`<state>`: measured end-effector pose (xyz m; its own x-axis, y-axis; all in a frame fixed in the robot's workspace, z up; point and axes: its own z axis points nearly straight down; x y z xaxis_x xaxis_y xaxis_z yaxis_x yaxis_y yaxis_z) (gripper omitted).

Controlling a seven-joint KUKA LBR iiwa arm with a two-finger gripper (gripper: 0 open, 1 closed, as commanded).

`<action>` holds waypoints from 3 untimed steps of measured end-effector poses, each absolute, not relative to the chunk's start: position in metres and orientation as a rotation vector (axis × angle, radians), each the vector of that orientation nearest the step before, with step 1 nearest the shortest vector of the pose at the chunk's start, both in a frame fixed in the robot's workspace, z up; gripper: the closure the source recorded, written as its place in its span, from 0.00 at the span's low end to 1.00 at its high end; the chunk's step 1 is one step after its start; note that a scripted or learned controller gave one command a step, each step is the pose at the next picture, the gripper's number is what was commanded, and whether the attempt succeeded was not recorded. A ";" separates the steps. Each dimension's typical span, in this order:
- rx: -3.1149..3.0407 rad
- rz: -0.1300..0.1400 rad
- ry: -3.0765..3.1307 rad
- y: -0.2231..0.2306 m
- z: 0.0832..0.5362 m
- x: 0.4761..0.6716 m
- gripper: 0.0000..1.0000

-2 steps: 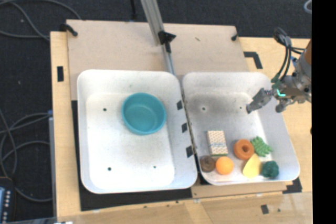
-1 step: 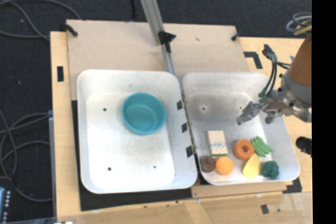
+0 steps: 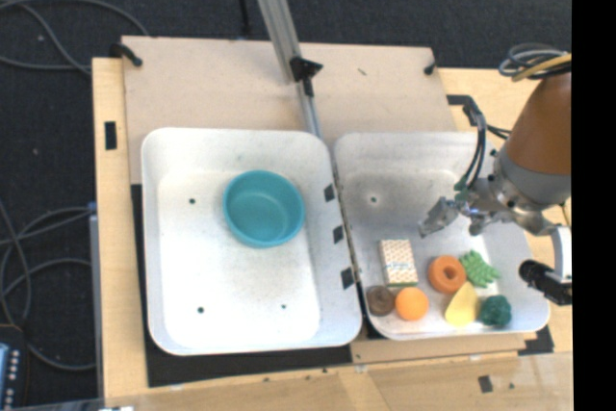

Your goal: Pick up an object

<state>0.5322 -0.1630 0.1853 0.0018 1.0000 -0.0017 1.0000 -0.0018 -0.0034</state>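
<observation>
Left bin [image 3: 183, 303]: teal bowl [image 3: 264, 208] sitting upper middle. Right bin [image 3: 385, 159]: objects clustered along near edge — brown disc [image 3: 381, 301], patterned box [image 3: 398, 261], orange ball [image 3: 412, 304], orange ring [image 3: 447, 273], yellow piece [image 3: 462, 306], green leafy toy [image 3: 477, 267], dark green lump [image 3: 496, 311]. Gripper [image 3: 450, 213] above right bin, just above ring, fingers apart, nothing between.

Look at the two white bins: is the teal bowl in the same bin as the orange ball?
No: the teal bowl sits in the left bin, while the orange ball lies in the right bin among the other small items.
</observation>
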 end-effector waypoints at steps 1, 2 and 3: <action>-2.220 0.008 -2.218 -0.163 0.122 0.529 0.00; -2.230 -0.005 -2.217 -0.163 0.136 0.532 1.00; -2.221 -0.007 -2.230 -0.157 0.186 0.541 1.00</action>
<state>0.5407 -0.1574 0.1863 -0.0041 1.0000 -0.0010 1.0000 0.0041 0.0070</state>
